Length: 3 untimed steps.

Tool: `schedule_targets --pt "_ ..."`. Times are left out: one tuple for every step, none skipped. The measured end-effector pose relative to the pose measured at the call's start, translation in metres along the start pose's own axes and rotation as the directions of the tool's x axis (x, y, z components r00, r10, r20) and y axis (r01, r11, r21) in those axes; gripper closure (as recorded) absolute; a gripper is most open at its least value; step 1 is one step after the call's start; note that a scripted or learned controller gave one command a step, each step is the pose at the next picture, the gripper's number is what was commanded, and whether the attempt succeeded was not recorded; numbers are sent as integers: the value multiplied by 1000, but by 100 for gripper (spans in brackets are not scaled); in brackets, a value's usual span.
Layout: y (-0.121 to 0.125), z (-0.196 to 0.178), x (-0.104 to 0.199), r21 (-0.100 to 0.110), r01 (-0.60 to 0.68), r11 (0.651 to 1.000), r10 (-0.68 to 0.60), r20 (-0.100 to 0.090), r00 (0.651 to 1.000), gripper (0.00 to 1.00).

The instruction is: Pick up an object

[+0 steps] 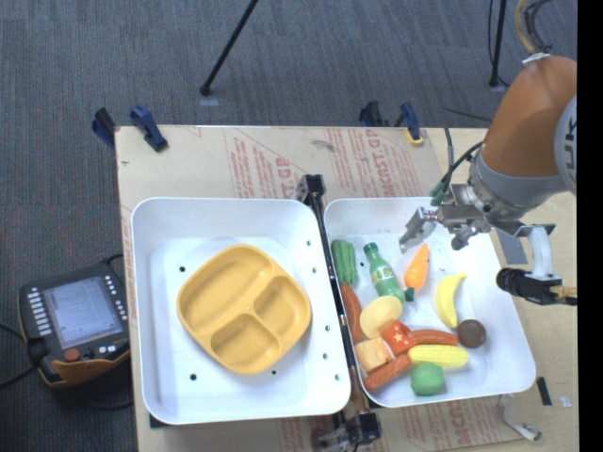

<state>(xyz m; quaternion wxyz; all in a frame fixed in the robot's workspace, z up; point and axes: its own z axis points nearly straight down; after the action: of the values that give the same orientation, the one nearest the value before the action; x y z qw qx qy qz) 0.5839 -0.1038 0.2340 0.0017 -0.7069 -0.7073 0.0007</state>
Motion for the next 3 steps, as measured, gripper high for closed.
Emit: schedule_targets --pt "-10 104 -49 1 166 986 -166 0 986 0" --pt "-17 146 -56 -1 644 765 -644 1 765 0" --pt "5 146 1 -2 867 498 -867 4 498 0"
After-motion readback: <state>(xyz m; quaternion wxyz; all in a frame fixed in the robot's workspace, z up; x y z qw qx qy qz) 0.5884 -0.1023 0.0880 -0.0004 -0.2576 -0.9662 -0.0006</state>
